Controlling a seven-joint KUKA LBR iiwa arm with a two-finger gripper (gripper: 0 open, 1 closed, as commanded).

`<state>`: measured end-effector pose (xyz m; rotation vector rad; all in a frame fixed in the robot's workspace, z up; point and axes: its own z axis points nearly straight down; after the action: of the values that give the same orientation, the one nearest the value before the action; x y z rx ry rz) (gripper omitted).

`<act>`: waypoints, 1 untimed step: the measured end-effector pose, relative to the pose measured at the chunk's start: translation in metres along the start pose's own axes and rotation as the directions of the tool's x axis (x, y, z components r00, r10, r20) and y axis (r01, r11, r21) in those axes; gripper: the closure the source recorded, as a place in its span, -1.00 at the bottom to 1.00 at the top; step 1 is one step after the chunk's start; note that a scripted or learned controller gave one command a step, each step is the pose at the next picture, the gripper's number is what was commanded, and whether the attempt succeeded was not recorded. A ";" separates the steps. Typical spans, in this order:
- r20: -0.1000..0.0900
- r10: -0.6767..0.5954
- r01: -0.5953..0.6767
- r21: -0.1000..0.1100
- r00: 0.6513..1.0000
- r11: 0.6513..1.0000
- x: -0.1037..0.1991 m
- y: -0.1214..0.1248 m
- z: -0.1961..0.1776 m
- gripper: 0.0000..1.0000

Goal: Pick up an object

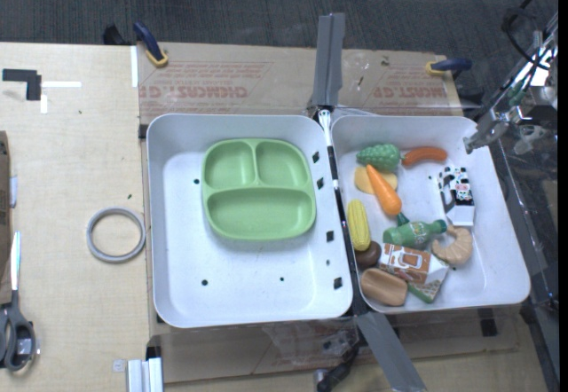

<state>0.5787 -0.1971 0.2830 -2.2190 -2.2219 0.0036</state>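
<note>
Two bins (169, 231): green tray (259, 189) left, toys crowd right; jaws state unclear.

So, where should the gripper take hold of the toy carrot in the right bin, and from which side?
Grip the carrot across its thicker orange middle, coming straight down from above. It lies flat and slanted, so the fingers should close across its narrow width. The corn cob and green bottle lie close below it, probably the tighter side.
</note>
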 end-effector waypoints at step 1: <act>-0.001 -0.007 0.007 0.000 1.000 1.000 0.000 -0.003 0.137 -1.00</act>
<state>0.5755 -0.1971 0.1465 -2.2111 -2.2292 0.0030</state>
